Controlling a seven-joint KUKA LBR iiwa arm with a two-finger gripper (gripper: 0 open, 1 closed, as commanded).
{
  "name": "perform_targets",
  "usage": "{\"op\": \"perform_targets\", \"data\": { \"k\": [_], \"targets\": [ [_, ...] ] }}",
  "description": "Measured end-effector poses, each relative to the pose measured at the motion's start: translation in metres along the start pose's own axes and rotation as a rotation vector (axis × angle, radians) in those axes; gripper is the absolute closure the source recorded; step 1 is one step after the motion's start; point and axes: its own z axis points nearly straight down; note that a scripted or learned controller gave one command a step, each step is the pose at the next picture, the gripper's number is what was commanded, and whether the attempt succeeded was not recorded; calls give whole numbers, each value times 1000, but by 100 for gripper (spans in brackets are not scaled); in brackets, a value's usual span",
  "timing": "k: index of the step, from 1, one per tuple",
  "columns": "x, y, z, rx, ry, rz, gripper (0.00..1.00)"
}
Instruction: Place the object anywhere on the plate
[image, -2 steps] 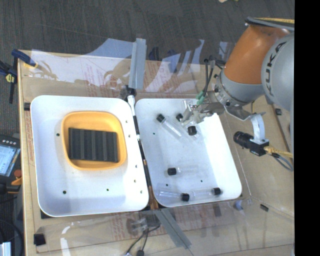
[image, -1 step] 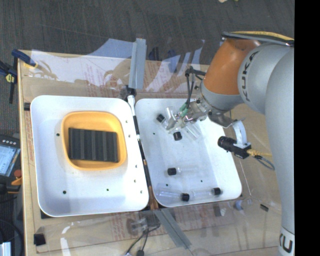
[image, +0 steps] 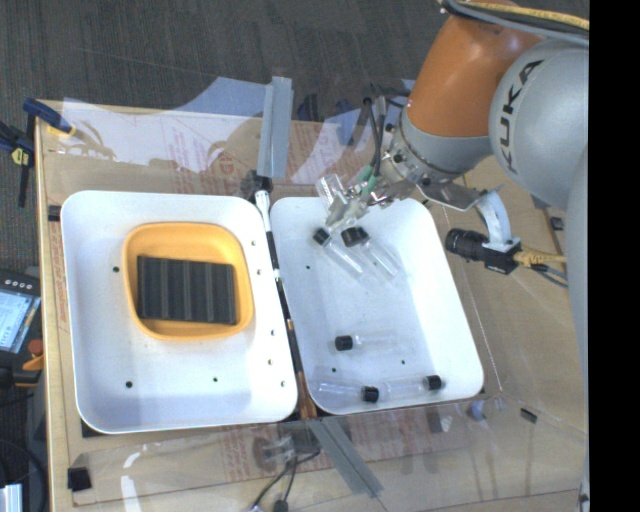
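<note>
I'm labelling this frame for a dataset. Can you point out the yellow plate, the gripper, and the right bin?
yellow plate (image: 150, 243): camera view, on its upper left rim.
gripper (image: 337, 236): camera view, midway between its fingertips.
right bin (image: 405, 305): camera view, on its bare floor.

A robotics lab: a grey-and-orange KUKA arm (image: 500, 90) reaches over a wooden table (image: 150, 150) with two white bins (image: 90, 300) fixed side by side, cables (image: 520, 260) trailing at right, dark carpet beyond.
</note>
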Motion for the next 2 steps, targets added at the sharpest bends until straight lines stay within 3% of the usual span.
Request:
{"op": "perform_targets", "data": {
  "k": [1,2],
  "targets": [
    [3,30,108,4,3,-239,100],
    [22,40,101,1,0,-333,100]
  ]
}}
